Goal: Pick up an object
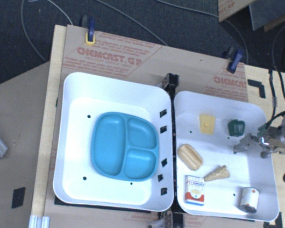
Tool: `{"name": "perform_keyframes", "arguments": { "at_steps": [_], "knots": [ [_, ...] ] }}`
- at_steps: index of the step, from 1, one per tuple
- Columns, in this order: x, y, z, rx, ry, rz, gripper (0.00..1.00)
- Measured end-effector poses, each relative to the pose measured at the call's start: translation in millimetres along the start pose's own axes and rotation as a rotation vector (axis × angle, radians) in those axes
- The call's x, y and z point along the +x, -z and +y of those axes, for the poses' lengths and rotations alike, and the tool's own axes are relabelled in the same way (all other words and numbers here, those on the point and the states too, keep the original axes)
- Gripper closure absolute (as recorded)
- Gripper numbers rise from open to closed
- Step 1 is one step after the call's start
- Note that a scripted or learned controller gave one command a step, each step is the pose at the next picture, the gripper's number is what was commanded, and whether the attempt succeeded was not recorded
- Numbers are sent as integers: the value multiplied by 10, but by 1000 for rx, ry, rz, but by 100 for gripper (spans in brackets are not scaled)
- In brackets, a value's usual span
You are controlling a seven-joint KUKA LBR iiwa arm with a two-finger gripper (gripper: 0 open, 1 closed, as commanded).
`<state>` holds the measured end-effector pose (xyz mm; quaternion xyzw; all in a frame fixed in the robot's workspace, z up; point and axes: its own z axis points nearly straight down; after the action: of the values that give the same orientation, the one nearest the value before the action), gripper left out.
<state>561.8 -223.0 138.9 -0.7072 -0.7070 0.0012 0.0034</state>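
Tool hung at the right side of the right bin, low over its floor, with the arm coming in from the right edge of the view. Its two grey fingers looked spread apart with nothing between them, though they were small and partly blurred. Nearest to it was the green object, just beside the tool, up and a little to the left in the picture. The yellow block lay further left on the same line. The tan wedge sat below and to the left, its long axis slanting up to the right. The bread roll, the red and white box and the grey can lay well apart from the tool. Judging by this, the green object called for the shortest move.
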Motion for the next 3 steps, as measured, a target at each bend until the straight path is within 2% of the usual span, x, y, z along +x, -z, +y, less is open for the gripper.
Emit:
{"name": "perform_keyframes", "arguments": {
  "at_steps": [1, 2, 3],
  "knots": [
    [49, -516, 18, -2, 4, 8, 0],
    [28, -385, 20, -6, 4, 2, 100],
    [91, 207, 107, -14, 2, -5, 100]
  ]
}}
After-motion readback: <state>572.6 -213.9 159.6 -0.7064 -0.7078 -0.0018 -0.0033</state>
